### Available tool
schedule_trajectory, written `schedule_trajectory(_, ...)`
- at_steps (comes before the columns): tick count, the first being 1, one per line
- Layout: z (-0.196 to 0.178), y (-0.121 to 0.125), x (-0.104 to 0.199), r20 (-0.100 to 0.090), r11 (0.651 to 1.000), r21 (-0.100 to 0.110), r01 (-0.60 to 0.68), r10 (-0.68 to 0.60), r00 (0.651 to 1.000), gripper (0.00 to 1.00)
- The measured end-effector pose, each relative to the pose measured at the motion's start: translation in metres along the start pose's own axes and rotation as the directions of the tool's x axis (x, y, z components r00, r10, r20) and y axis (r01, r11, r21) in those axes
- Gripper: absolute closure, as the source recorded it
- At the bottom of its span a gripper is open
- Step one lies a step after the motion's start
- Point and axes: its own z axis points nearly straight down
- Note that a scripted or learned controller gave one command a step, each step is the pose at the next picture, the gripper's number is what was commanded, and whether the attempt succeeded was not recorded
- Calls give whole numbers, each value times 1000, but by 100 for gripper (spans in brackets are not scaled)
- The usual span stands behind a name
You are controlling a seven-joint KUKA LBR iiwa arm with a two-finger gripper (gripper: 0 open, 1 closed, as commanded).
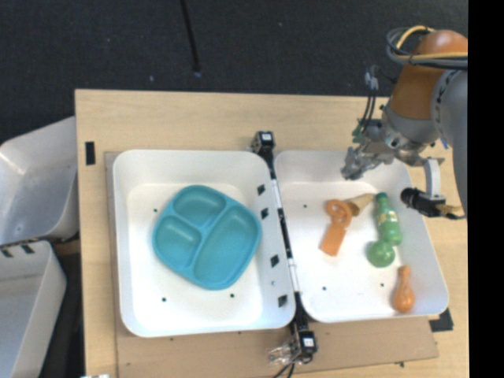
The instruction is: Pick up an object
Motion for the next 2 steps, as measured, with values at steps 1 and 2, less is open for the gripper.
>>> schedule_trajectory(1,-43,2,-2,1,1000,-2,3,-3,1000,100)
schedule_trajectory(2,-39,-10,45,1,1000,4,6,-6,1000,100)
